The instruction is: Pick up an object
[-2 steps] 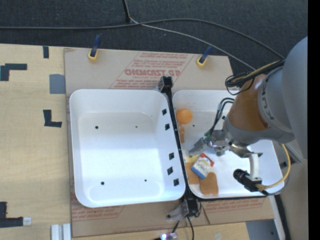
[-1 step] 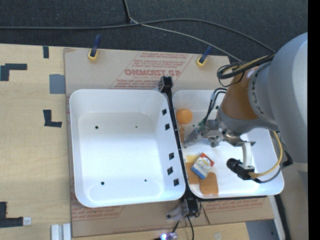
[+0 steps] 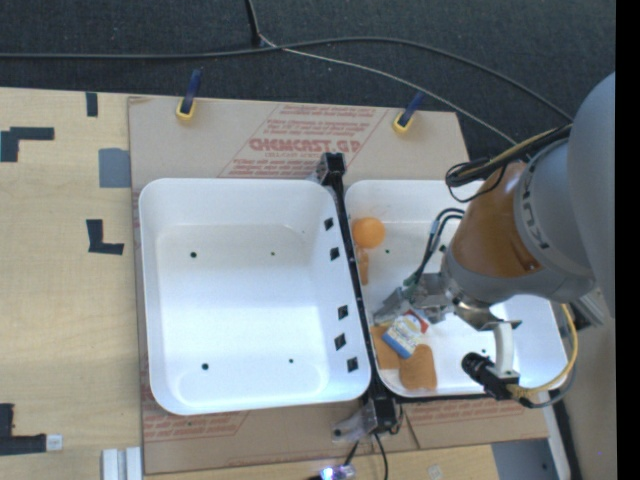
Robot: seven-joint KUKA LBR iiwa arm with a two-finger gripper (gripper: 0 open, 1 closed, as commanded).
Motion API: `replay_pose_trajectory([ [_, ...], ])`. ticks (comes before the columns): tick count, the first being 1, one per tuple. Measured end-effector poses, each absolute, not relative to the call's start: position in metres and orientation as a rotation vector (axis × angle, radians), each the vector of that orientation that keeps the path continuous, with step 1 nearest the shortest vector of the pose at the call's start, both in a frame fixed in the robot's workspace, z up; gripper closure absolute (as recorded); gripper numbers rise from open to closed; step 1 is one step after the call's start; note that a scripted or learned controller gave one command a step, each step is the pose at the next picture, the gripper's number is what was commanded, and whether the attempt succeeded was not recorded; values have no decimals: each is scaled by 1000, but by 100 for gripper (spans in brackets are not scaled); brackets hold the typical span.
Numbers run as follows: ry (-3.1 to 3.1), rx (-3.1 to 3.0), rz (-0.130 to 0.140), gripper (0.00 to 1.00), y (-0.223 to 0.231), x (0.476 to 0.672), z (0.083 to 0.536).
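Note:
The right bin (image 3: 545,343) holds an orange ball (image 3: 368,232) near its far left corner. At its near left lie a small blue and white packet (image 3: 402,337) and a tan, bread-like piece (image 3: 419,368). My gripper (image 3: 413,304) hangs low in this bin, right over the far end of the packet. The grey arm with its orange band (image 3: 490,233) comes in from the right and hides the middle of the bin. Nothing is visibly lifted off the bin floor.
The left bin (image 3: 165,268) stands alongside, parted from the right one by a black divider (image 3: 345,268). Both rest on a cardboard sheet (image 3: 300,138) held by two yellow clamps. A black cable runs across the back.

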State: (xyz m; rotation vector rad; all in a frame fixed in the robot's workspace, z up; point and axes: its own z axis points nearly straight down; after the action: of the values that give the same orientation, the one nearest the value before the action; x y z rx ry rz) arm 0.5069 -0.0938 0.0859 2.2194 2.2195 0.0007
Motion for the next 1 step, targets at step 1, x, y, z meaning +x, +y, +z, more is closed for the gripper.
replay_pose_trajectory([
  [1,2221,2219,0,100,-94,508,95],
])
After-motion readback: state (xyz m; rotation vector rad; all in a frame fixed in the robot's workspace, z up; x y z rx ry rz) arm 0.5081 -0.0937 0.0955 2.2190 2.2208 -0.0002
